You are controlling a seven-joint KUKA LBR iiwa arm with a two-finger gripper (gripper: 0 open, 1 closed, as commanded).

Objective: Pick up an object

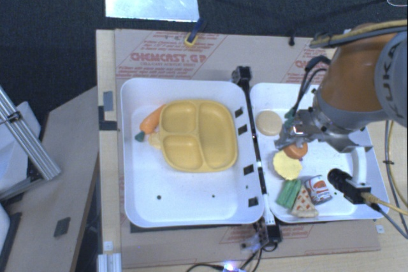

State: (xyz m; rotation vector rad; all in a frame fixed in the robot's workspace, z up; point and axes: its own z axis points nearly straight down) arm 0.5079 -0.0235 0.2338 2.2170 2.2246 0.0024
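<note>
Over the right bin (376,200) hangs the arm (357,83), its gripper (294,132) low above an orange-red round thing (296,150) that lies just beneath it; whether it is touching that piece, and how the jaws stand, I cannot tell from this angle. Near that piece lie a pale tan disc (268,122) toward the back, a yellow disc (287,166) just in front, then a green block (289,192), a pizza slice (305,206) and a small can (317,190) toward the front rim. Across the divider, the left bin (191,207) bears a yellow divided plate (194,135), with a carrot (150,120) touching its left edge.
</note>
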